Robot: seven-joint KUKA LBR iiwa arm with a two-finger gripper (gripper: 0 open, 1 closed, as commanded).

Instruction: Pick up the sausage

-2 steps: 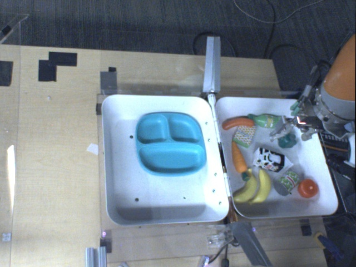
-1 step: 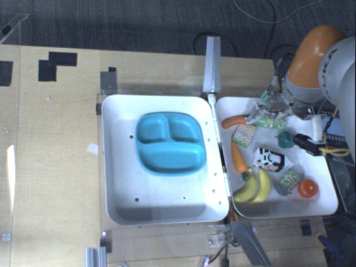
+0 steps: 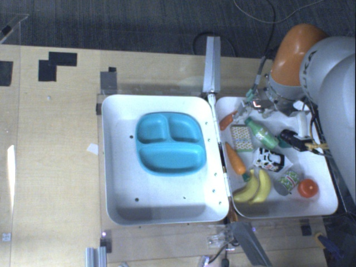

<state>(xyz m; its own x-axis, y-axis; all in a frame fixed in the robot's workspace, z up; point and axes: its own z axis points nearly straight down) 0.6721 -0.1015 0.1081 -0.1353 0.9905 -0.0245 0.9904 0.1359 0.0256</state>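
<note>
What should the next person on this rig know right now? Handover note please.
Pincer: low over the right bin's far left corner; finger state unreadable, nothing visibly held.
Sausage: lying in that corner against the left wall, just left of the pincer.
Nearby: checkered packet, green bottle, carrot, bananas.
Left bin holds the blue tray.
Done: approach. Left: grasp and lift.
</note>
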